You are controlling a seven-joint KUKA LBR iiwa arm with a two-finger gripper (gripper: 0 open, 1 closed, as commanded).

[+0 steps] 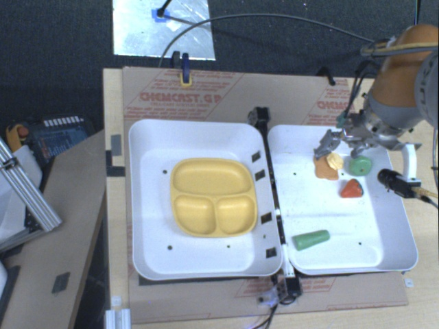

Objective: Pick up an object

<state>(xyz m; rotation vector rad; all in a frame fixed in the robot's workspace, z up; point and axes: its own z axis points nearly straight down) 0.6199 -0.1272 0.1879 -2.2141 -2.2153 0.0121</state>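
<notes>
The right bin [391, 252] holds several small objects. An orange piece with a yellow top [328, 166] lies near the bin's upper middle. A green round object [360, 164] sits to its right, and a red-orange wedge [352, 189] lies below that. A green cylinder [311, 238] rests near the front left of this bin. My gripper [341, 142] hangs low over the back of the right bin, just above the orange piece and the green round object. Its grey fingers [328, 144] point down and left, with nothing seen between them.
The left bin [144, 184] carries a yellow divided tray [212, 196]. A black clip divider [269, 184] runs between the bins. Cables arc over the back of the bench. A black fitting [394, 179] sticks in at the right bin's right rim.
</notes>
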